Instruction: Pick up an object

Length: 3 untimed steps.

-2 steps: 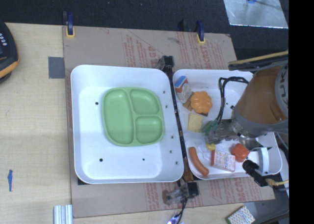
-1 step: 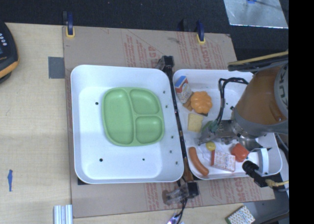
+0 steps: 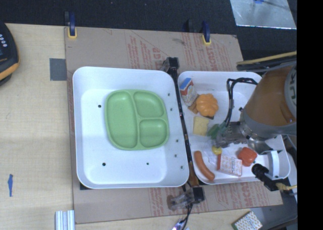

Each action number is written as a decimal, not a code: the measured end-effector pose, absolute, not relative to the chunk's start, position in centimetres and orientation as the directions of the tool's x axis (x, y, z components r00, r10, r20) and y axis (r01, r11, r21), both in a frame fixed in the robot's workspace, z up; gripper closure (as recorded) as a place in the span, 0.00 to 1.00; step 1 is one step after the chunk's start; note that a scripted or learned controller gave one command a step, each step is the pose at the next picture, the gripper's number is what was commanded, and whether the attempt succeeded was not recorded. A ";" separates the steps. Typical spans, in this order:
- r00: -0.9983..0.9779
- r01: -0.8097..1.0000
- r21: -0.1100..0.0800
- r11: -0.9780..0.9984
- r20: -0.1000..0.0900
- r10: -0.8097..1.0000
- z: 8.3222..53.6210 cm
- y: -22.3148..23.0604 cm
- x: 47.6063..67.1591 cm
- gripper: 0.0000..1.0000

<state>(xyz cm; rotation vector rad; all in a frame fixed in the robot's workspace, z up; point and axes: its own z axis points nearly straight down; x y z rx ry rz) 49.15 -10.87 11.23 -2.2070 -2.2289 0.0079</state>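
Two white bins sit side by side on the table point(image 3: 35, 138), on a sheet of brown cardboard point(image 3: 126, 47) with red printed writing too small to read. Near the front of the right bin point(image 3: 187, 80) lies a long orange-red hot dog point(image 3: 204, 166), and just beside it a small white packet point(image 3: 230, 165) with red print that cannot be read. A red tomato toy point(image 3: 247, 155) sits next to the packet, close under the arm point(image 3: 270, 104). The claw point(image 3: 225, 134) is low in this bin, by a green thing point(image 3: 214, 130) and a little yellow bit point(image 3: 217, 150). It is too dark and hidden to tell if the claw is wide or closed. Farther back are a pale yellow block point(image 3: 201, 125), an orange pumpkin toy point(image 3: 206, 105) and a small carton point(image 3: 187, 90) with red and blue marks at the far corner. The left bin point(image 3: 86, 163) holds a green plate point(image 3: 136, 119) with three parts, and nothing lies on the plate. Blue and yellow clamps point(image 3: 71, 25) grip the far edge of the cardboard.
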 end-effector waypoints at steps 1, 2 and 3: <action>-0.010 1.000 -0.007 0.010 0.000 1.000 11.2 -10.9 49.1 0.00; -0.003 1.000 -0.008 0.003 0.002 1.000 9.0 -9.5 47.4 0.00; -0.004 1.000 -0.004 0.004 -0.001 1.000 10.3 -9.7 47.6 1.00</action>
